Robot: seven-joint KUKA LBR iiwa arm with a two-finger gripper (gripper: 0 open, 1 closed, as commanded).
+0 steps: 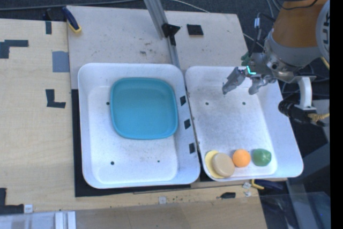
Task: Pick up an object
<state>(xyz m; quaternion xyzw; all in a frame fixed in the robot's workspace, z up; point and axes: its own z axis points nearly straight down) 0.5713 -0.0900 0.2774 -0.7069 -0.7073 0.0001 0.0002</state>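
Observation:
Three small objects lie along the near edge of the right bin [236, 120]: a pale yellow round piece [220, 164], an orange ball [241, 158] and a green round piece [261, 156]. My gripper [244, 85] hangs over the far part of that bin, well away from them. Its two fingers are spread apart, with nothing between them.
A blue square plate [143, 108] lies in the left bin [96, 158]. A slanted metal pole [155, 8] rises from behind the bins. Cables and the arm's grey and orange body [300, 24] stand at the right.

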